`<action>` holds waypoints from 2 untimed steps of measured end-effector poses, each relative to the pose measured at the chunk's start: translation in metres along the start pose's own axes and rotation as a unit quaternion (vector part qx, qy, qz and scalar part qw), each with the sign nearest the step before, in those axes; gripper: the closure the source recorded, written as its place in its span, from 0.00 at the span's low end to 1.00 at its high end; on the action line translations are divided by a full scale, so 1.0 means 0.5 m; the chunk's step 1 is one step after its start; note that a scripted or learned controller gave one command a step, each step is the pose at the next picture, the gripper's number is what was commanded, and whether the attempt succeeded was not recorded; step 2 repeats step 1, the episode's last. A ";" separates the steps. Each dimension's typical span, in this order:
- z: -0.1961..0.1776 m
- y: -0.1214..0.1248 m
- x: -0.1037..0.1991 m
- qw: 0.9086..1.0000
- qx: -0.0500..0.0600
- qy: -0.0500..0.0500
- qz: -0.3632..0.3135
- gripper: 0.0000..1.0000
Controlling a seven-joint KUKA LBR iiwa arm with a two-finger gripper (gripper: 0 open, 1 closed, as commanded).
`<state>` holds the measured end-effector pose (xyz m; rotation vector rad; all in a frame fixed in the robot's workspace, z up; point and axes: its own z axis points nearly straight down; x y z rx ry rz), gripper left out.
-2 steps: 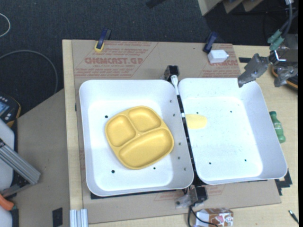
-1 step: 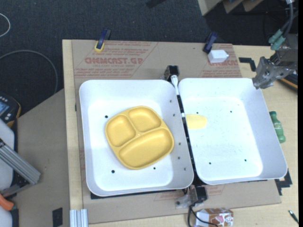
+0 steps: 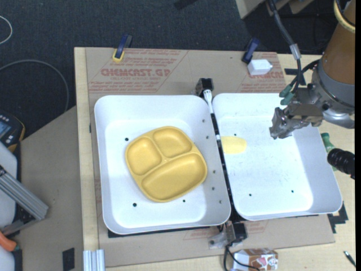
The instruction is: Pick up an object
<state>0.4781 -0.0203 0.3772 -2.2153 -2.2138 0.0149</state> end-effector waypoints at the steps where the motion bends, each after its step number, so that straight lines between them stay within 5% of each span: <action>1: 0.021 0.001 0.196 1.000 -0.004 0.001 -0.006 1.00; 2: 0.021 0.001 0.196 1.000 -0.004 0.001 -0.006 1.00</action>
